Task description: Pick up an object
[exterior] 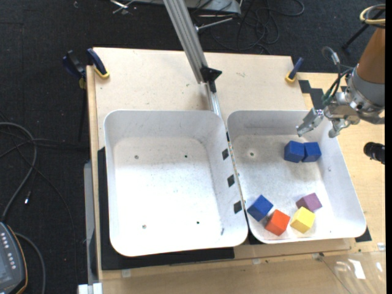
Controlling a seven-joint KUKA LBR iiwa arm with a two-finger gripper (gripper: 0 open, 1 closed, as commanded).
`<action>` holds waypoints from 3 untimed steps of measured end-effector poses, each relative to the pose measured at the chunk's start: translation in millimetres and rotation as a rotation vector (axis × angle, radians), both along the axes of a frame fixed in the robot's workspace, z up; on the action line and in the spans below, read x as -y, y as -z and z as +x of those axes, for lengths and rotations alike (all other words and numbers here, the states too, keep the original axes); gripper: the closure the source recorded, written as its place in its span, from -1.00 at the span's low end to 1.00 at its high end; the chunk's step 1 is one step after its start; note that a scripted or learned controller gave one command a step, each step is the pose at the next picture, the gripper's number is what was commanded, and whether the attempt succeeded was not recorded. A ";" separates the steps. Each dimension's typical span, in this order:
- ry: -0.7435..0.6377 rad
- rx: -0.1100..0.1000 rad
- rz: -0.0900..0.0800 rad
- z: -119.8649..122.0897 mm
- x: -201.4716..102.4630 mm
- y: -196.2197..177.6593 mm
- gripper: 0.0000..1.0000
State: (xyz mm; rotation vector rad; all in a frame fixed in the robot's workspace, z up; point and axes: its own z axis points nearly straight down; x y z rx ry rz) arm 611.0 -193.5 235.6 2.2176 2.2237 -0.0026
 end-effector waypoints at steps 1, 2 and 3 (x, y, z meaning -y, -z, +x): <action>-0.002 0.000 0.003 6.5 -15.3 142.9 -1.00; 0.000 0.003 0.002 7.5 -14.7 129.5 1.00; 0.000 0.002 0.002 7.3 -14.7 130.1 -1.00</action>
